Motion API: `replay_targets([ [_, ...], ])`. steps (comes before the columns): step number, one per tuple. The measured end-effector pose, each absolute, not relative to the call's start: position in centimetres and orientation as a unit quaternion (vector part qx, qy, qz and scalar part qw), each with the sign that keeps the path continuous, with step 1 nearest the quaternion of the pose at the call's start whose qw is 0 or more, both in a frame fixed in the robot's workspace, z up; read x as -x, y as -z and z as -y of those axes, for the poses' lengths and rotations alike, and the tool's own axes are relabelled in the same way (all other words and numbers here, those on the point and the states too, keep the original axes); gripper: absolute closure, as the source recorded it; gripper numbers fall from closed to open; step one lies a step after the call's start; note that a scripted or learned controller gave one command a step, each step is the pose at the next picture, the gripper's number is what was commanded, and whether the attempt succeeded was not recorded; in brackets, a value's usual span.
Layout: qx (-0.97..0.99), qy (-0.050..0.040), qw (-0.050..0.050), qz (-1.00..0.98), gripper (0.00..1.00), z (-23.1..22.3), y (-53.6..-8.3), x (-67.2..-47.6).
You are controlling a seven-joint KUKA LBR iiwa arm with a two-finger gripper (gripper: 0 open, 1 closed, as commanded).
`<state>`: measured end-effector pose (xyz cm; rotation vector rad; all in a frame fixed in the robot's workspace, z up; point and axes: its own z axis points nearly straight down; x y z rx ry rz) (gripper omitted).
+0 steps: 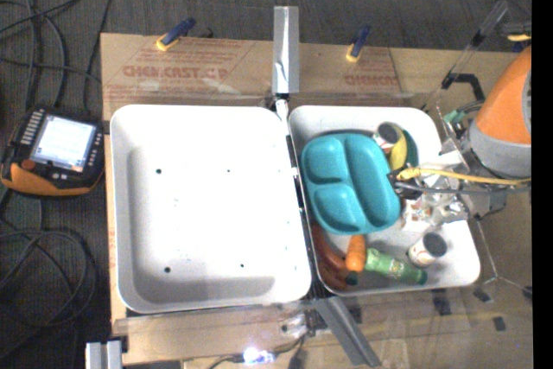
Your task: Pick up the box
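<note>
Clutter crowds the right-hand shallow white bin (467,272): a teal divided plastic plate (350,181), a yellow banana (398,153), an orange carrot (355,253), a green plastic bottle (393,265) and a small round tin (427,249). The grey arm with its orange band (505,121) reaches in from the right, with the gripper (406,179) low over the plate's right edge. Whether it is spread or closed, I cannot tell. What looks like the small pale printed box (435,207) lies just beside the plate, under the wrist.

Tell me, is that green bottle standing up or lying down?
Lying down: the green bottle lies on its side along the right bin's near edge.
</note>
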<state>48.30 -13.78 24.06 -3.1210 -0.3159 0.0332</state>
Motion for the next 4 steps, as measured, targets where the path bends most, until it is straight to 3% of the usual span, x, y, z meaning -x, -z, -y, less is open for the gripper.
replay_targets([
  [1,0.995,-0.0107,0.002,0.101,0.0,13.8,-24.1,-48.3],
  [2,0.995,-0.0056,0.0,0.102,0.0,7.8,-22.5,-53.7],
  [3,0.995,-0.0112,0.0,0.104,1.0,7.8,-22.9,-53.6],
  [4,0.995,-0.0112,0.0,0.104,0.0,7.8,-22.9,-53.6],
])
